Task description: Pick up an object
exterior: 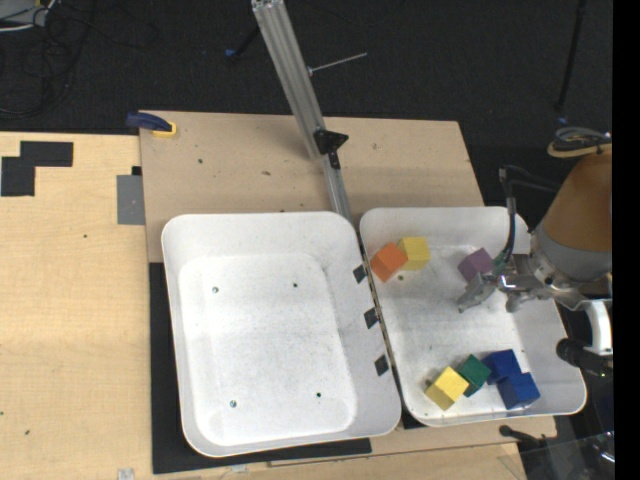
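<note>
The right bin (470, 220) holds several small blocks. An orange block (389, 260) and a yellow block (416, 252) sit touching near its upper left. A purple block (476, 263) lies at mid right. Near the front edge a yellow block (447, 387), a green block (474, 373) and two blue blocks (510, 378) are clustered. My gripper (490, 303) reaches in from the right, low over the bin floor just below the purple block. Its fingers are spread open and nothing is between them.
The left bin (200, 230) stands beside the right one, with black clips (370, 317) along the shared edge. A slanted aluminium bar (295, 78) rises behind the bins. The arm's orange band (580, 208) hangs over the right bin's right rim.
</note>
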Robot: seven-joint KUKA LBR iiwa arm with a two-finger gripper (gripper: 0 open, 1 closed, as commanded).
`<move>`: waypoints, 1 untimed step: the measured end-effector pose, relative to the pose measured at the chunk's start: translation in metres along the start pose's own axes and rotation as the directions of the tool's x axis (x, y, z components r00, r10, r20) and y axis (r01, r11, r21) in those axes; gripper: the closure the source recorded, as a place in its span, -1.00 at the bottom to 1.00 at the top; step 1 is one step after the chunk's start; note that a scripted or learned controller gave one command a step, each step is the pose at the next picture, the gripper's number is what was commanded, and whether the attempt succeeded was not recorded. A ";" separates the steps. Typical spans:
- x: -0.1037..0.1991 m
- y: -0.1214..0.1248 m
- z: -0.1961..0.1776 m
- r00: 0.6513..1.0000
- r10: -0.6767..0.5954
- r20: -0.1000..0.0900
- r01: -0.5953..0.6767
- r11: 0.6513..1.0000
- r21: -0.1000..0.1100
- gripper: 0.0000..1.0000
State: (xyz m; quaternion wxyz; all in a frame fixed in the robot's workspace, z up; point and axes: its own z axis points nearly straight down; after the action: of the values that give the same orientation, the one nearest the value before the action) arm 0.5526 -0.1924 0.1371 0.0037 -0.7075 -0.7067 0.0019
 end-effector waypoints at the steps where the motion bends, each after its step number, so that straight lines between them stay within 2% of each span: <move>1: 0.000 0.001 0.047 1.000 0.001 0.002 -0.001 1.000 -0.007 -1.00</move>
State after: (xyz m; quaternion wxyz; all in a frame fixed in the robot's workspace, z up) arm 0.5532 -0.1919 0.0899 0.0008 -0.7081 -0.7062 0.0002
